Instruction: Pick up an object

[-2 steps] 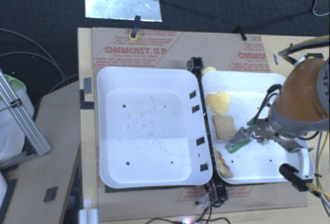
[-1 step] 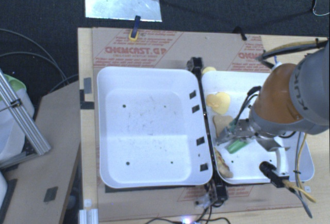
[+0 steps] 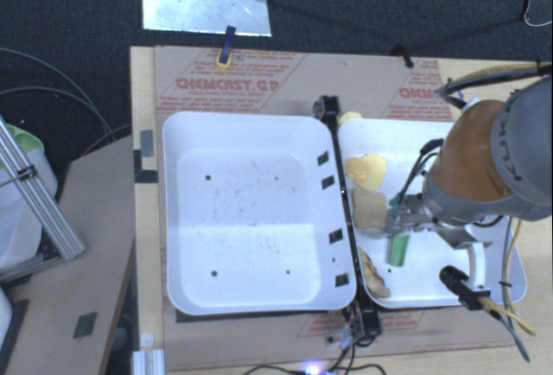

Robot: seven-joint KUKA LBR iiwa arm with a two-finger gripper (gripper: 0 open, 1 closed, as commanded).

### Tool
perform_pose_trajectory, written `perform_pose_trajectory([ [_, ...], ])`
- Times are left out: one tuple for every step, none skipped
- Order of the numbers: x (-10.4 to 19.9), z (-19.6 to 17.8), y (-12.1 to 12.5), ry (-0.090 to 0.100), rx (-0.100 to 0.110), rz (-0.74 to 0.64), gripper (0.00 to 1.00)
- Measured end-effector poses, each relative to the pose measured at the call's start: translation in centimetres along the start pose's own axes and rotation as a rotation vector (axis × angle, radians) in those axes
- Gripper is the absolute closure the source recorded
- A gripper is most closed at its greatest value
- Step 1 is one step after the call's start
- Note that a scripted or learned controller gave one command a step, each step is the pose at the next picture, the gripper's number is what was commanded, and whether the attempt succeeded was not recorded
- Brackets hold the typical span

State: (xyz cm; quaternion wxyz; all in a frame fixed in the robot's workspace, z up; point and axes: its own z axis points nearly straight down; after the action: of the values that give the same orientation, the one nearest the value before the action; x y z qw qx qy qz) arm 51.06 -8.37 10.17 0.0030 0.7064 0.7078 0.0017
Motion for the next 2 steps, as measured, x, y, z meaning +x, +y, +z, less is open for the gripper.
perform_pose_trajectory([
  [4.8,-13.8,-0.3,0.004,-0.010,-0.009,1.00],
  [4.9,-14.2,-2.3,0.003,0.004,-0.002,1.00],
])
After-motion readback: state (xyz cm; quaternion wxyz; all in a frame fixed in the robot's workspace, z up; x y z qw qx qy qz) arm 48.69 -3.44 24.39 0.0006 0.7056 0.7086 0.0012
